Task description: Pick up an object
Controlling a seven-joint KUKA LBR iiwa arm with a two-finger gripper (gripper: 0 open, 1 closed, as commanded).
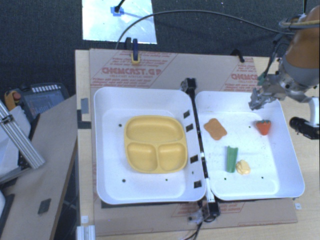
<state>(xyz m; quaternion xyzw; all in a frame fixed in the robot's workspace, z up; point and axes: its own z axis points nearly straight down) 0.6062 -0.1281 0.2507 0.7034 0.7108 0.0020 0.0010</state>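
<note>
You have nothing picked up yet, as far as this view shows: every object lies on a bin floor, so the whole grasp and lift are left to do. Nearest to you in the right bin sits a small pale yellow piece, and just to its left, perhaps touching it, a green stick lying near-to-far. Farther back, toward the bin's left side, you find a flat orange-brown piece, and well apart on the right a red-orange piece with a green top. The left bin holds a yellow divided tray with three compartments, all bare. At the far right edge of the right bin the gripper hangs with nothing visible in it; whether it is spread or closed you cannot tell. The red-orange piece lies closest to it and looks the likeliest target.
</note>
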